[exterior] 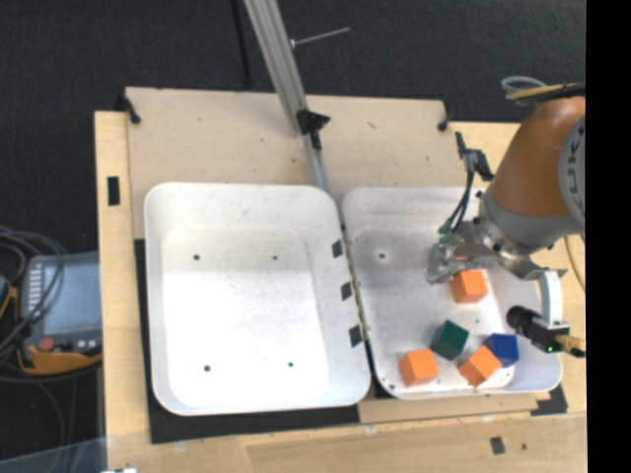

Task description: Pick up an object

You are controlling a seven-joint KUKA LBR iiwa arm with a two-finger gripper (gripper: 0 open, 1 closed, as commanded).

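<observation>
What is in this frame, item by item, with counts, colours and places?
orange blocks: 3, orange, right bin; one by the hand, two near the front edge
green block: 1, dark green, right bin, middle front
blue block: 1, blue, right bin, touching an orange block
bins: 2, white, side by side on the bench
metal post: 1, grey, behind the bins
arm: 1, grey and orange, from the right
hand: 1, over the right bin

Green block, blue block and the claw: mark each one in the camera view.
Green block [451, 340]: camera view, on its top face.
Blue block [503, 348]: camera view, on its top face.
Claw [446, 261]: camera view, at the tip end, beside the upper orange block [469, 286].
</observation>
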